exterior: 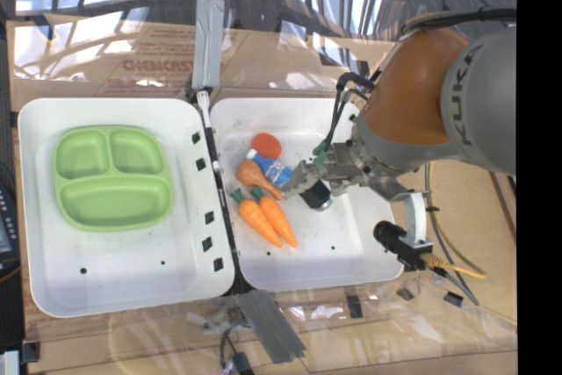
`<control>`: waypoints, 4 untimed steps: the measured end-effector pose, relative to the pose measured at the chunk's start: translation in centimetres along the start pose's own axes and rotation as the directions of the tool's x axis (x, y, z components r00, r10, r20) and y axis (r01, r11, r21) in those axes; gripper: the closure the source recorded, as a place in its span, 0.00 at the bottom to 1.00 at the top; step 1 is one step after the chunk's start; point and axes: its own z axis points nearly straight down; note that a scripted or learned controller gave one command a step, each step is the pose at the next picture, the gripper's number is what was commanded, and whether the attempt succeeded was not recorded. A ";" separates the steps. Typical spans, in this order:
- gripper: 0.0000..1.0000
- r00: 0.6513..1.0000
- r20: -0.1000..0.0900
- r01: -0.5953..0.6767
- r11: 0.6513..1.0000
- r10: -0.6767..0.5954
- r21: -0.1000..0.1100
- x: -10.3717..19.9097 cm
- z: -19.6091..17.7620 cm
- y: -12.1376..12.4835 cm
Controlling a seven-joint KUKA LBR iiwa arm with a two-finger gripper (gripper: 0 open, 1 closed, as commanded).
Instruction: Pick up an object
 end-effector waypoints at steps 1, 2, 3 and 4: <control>0.00 0.971 0.000 0.240 0.971 -0.240 0.000 0.3 14.3 1.4; 1.00 0.970 0.005 0.243 0.970 -0.243 -0.007 0.0 12.9 1.6; 0.00 0.970 0.002 0.244 0.970 -0.244 -0.003 0.2 13.1 1.5; 0.00 0.990 0.002 0.141 0.990 -0.141 -0.001 -2.6 14.8 8.9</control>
